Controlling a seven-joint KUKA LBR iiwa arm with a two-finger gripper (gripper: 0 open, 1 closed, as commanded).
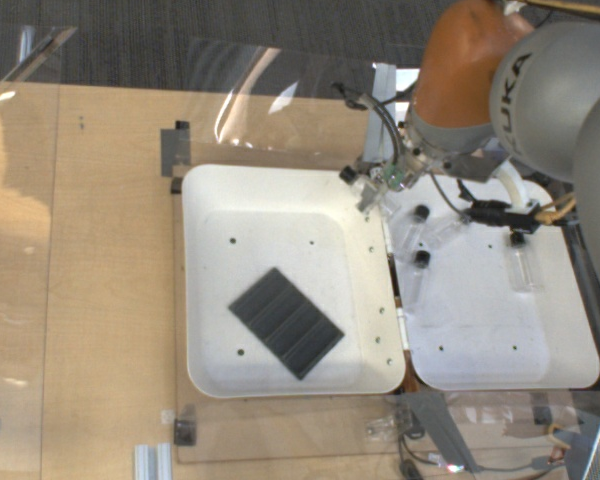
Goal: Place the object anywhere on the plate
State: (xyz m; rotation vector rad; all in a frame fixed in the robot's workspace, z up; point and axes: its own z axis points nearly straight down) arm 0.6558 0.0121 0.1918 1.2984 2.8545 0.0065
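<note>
Plate [285, 323] — dark grey, ribbed, rectangular — lies toward the white left bin's [195, 268] front edge; the gripper's [380, 183] grasp cannot be told, so an empty release is risked.

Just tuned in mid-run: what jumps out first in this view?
The big grey arm with its orange band crowds the upper right, hanging over the right bin. Next, a dark ribbed plate lies askew on the floor of the left bin.

Two white bins [380, 378], one dark ribbed plate [285, 322], one grey arm [540, 88].
</note>
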